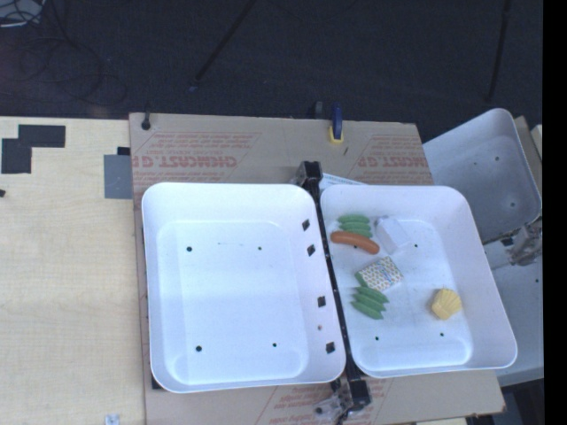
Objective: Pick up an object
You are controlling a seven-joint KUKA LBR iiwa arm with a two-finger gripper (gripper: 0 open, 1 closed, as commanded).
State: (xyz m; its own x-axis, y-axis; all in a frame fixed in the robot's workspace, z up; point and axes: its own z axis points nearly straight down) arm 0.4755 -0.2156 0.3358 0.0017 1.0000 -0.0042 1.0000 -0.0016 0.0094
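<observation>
Several small objects lie in the right bin (483,264). A green pea pod (355,223) sits near the bin's back left, with an orange-red sausage (354,241) just in front of it. A white block (390,234) lies to the right of them. A patterned white packet (380,276) rests near the middle, and a second green pod (369,301) lies in front of it. A yellow corn piece (446,304) sits toward the right.
The left bin (159,264) stands beside the right one, joined by black clips (312,250) along the shared edge. Both rest on a cardboard sheet (221,153). A grey metal plate (487,162) stands at the right. A blue-and-yellow clamp (336,127) sits at the back.
</observation>
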